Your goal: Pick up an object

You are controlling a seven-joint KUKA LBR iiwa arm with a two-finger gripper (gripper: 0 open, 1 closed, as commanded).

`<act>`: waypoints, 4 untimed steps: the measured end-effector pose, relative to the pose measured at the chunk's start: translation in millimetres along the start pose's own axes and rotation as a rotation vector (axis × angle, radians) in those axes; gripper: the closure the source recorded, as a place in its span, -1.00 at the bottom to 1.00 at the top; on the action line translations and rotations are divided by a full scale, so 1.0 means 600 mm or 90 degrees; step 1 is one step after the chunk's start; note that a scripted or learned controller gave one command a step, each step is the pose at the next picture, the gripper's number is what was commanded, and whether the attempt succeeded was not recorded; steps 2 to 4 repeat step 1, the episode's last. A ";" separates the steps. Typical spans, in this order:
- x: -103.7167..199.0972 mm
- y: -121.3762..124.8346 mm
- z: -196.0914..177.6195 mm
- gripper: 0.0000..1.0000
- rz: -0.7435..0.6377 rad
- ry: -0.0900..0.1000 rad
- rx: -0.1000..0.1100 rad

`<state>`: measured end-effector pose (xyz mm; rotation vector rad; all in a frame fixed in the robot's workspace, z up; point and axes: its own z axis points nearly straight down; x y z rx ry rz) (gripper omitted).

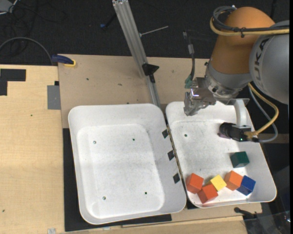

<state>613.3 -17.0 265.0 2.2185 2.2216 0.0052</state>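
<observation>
My gripper (192,105) hangs over the far left corner of the right bin (201,141), with the grey and orange arm reaching in behind it from the right. I see nothing held beneath it. Several cubes lie at the near end of that bin: an orange cube (195,182), a red cube (208,193), a yellow cube (218,183), a second orange cube (234,179) and a blue cube (247,185). A dark green cube (240,159) sits apart, closer to the right wall. All the cubes are well below the gripper in the view.
The left bin (118,160) lies beside the right one, with black clips (169,155) along the seam between them. A slanted aluminium rail (133,35) rises behind the bins. A blue and yellow clamp (63,60) sits at the bench's far left.
</observation>
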 end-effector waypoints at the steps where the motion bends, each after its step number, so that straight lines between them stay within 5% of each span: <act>1: 0.087 -0.112 -0.133 1.00 -0.002 0.001 0.000; 4: 0.087 -0.112 -0.133 1.00 -0.002 0.001 0.000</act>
